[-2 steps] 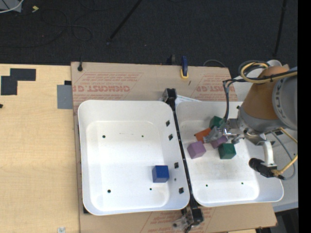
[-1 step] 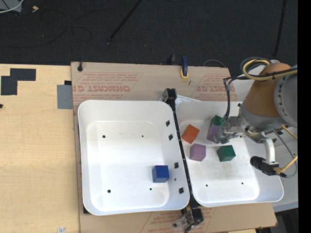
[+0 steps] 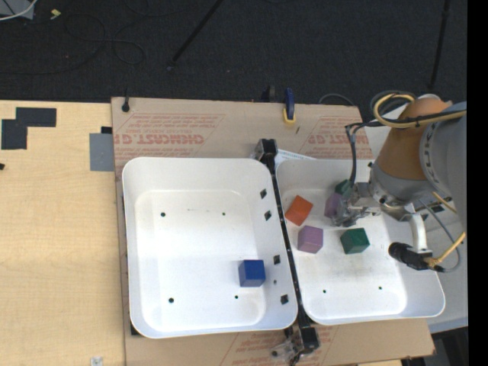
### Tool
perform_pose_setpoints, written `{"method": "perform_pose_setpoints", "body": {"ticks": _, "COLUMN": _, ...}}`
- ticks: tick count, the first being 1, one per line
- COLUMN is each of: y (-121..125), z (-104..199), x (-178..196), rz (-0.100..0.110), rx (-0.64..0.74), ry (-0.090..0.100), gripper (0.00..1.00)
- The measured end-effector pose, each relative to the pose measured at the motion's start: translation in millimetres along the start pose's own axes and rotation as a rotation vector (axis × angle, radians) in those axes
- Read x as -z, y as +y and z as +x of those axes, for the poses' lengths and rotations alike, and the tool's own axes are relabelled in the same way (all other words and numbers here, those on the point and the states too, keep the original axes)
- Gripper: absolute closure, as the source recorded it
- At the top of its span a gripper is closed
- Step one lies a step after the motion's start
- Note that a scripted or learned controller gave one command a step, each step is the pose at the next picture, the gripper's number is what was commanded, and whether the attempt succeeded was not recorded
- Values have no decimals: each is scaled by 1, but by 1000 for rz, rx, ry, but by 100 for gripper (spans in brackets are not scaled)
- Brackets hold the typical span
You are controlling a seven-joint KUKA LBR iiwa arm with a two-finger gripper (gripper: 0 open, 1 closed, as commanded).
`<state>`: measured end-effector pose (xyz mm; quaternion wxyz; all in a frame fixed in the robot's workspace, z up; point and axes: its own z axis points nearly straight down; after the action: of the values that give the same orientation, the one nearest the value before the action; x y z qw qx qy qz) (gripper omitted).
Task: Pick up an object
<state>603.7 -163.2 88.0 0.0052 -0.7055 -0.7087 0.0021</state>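
Observation:
In the right bin (image 3: 381,300), my gripper (image 3: 345,213) is down low near the back, reaching in from the right. A dark purple block (image 3: 332,206) sits right against its left side, partly hidden by it. Just below the gripper rests a green cube (image 3: 354,241). Further left lie a light purple cube (image 3: 309,239) and an orange cube (image 3: 299,210). A small teal piece (image 3: 344,187) peeks out behind the gripper. Over in the left bin (image 3: 152,204), a blue cube (image 3: 252,272) sits near the front right.
The grey arm with its orange band (image 3: 408,139) hangs over the right bin's back right corner, cables looping around it. A black divider (image 3: 278,235) with clips runs between the bins. Cardboard lies under both bins, with wooden bench to the left.

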Motion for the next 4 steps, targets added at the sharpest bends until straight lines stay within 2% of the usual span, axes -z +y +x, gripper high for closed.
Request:
{"method": "perform_pose_setpoints", "body": {"ticks": 1, "y": 33, "z": -10, "x": 1, "rz": -6, "rx": 0, "ry": -6, "gripper": 100}}
{"method": "perform_pose_setpoints", "body": {"ticks": 2, "y": 38, "z": -48, "x": -1, "rz": 6, "rx": -3, "ry": 7, "gripper": 100}}
{"method": "perform_pose_setpoints", "body": {"ticks": 4, "y": 38, "z": -46, "x": -1, "rz": 6, "rx": 7, "ry": 3, "gripper": 100}}
